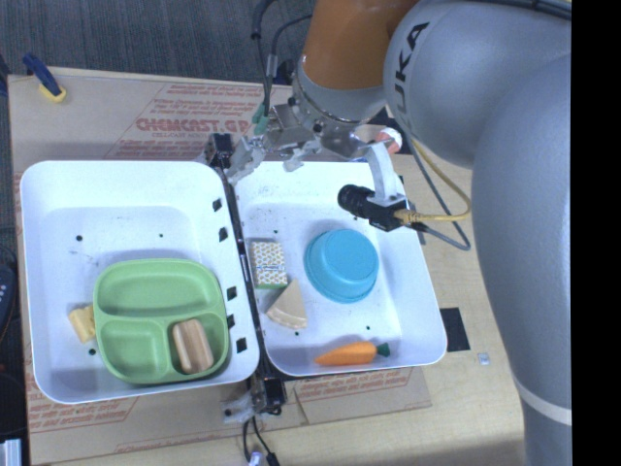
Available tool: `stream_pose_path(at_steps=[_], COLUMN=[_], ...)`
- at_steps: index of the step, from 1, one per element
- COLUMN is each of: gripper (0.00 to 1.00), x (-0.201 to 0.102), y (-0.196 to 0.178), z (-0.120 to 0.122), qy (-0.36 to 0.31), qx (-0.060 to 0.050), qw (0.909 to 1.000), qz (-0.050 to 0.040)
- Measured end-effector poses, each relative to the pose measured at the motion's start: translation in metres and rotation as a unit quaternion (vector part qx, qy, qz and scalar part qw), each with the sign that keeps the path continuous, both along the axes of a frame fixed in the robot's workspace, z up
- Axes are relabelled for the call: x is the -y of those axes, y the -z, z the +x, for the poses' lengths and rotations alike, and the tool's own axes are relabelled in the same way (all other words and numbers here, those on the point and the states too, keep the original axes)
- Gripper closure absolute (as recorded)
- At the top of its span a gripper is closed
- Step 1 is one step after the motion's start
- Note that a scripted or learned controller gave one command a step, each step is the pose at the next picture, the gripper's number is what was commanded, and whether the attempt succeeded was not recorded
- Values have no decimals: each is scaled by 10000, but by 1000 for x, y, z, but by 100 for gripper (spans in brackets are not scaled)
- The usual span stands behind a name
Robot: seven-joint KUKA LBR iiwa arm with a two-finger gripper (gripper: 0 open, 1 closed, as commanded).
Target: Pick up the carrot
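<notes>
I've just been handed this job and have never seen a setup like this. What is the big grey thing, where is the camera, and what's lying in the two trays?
The big grey thing is a robot arm with an orange band, reaching in from the right. The one camera sits fixed above the bench, looking down at a slant. Its pincer hangs over the far edge of the right bin; nothing shows between its fingers. That bin holds a blue bowl, a checkered piece, a pale wedge and the carrot by the near wall. The left bin holds a green divided plate with a brown roll in one compartment, and a yellow piece beside the plate.
</notes>
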State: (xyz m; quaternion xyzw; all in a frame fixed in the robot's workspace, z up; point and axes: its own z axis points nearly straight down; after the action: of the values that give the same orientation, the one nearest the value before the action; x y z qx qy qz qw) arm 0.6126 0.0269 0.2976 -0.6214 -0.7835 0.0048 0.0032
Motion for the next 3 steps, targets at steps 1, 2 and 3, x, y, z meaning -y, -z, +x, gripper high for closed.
stream_pose_path(at_steps=[1, 2, 3], gripper=[0, 0, 0], x=[-10, -53, -92], y=[46, -7, 66], z=[26, 44, 42], qy=[82, 1304, 2094], qx=[-35, 37, -11], qw=[10000, 9914, 9778], qz=[-9, -20, -30])
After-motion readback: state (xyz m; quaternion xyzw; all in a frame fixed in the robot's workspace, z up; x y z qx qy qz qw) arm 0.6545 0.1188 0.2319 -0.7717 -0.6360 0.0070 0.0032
